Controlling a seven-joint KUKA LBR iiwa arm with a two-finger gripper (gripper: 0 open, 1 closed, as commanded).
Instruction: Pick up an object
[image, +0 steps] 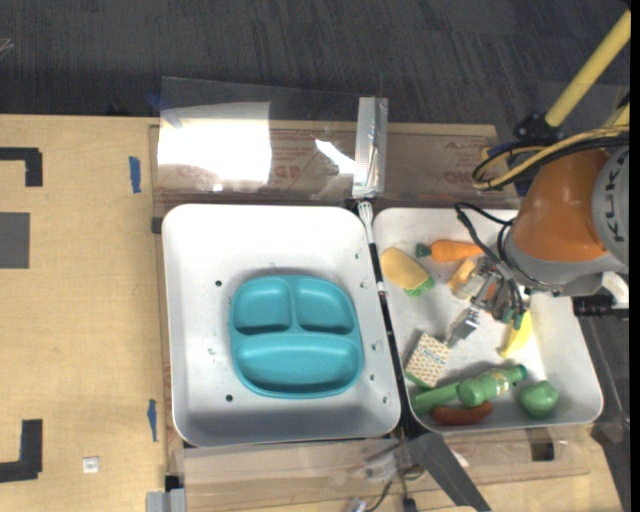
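Observation:
My gripper (470, 320) hangs low over the middle of the right bin (580, 350), under the orange wrist band. Toy foods lie around it. An orange carrot (452, 250) and a yellow piece (402, 268) are to its upper left. A tan cracker (428, 358) lies just below left of the tip, and a yellow banana (516, 336) sits to its right. Along the bin's near side lie a green bottle (472, 388), a red sausage (462, 413) and a green round fruit (538, 398). A small tan item (464, 276) shows beside the gripper body.
The left bin (190, 250) holds a teal divided plate (295, 333). A ridge where the two bin walls meet (378, 300) runs between the bins. Yellow and black cables (520, 150) loop above the arm at the back right.

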